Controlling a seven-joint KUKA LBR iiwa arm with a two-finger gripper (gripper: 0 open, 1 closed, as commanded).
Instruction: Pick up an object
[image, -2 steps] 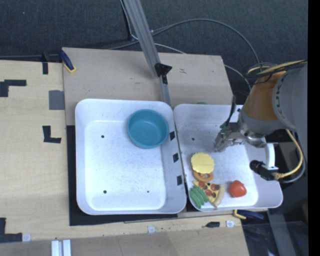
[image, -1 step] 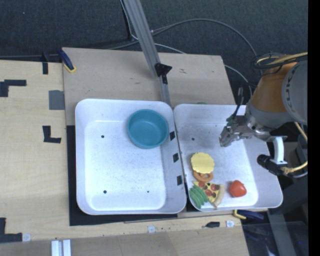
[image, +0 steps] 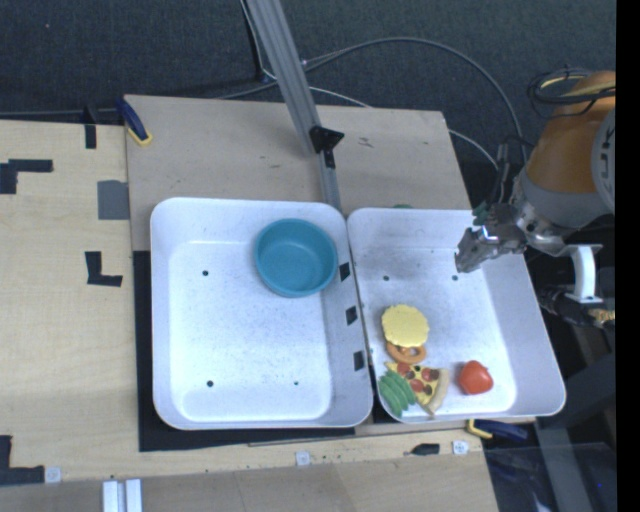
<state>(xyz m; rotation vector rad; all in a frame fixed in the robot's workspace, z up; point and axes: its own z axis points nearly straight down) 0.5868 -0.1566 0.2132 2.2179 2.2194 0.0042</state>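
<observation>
Pincer (image: 468, 256) above right bin (image: 520, 330), toys (image: 412, 360) below.

A blue bowl (image: 295, 257), a red tomato (image: 476, 377) and a yellow burger (image: 405, 325) lie in white bins (image: 240, 395).

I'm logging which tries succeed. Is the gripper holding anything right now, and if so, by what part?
Nothing is held. The gripper hovers over the right bin, apart from the toy food and the tomato.
</observation>
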